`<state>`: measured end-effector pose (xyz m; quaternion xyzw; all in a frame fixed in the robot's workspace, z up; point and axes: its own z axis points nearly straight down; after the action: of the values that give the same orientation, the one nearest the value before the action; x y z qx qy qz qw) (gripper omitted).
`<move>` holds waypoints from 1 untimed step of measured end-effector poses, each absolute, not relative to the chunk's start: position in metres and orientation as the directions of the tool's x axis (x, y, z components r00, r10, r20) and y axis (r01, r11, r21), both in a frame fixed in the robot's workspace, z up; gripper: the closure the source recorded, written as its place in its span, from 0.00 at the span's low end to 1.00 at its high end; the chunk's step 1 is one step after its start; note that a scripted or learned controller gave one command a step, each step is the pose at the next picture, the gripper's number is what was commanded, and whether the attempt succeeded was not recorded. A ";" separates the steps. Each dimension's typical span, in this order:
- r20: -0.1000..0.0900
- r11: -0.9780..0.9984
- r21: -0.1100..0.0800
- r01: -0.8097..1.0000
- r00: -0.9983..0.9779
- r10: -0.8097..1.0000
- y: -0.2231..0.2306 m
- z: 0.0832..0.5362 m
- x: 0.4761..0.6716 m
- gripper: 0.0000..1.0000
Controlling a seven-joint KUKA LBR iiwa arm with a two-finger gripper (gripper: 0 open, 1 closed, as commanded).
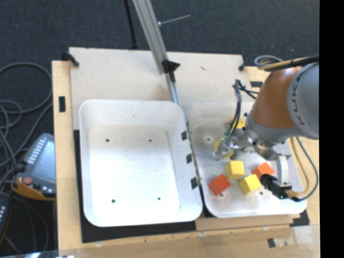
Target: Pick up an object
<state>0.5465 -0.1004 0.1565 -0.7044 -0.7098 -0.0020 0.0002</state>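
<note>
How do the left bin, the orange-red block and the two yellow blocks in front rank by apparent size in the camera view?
1. Left bin, by far the largest.
2. Orange-red block and the two yellow blocks: all three look about alike, so I would not rank them.

1. A slanted silver aluminium mast point(151, 28) rises from the pale wooden bench board point(123, 74).
2. Black cables point(21, 98) coil over the dark carpet floor point(59, 15) at left.
3. A grey handheld pendant with an orange edge point(36, 165) lies beside the bench.
</note>
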 end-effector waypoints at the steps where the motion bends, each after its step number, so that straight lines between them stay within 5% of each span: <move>1: 0.003 0.010 0.005 1.000 -0.010 1.000 -0.025 0.199 0.535 1.00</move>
<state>0.5350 -0.0249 0.1991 -0.7035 -0.7107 -0.0026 -0.0007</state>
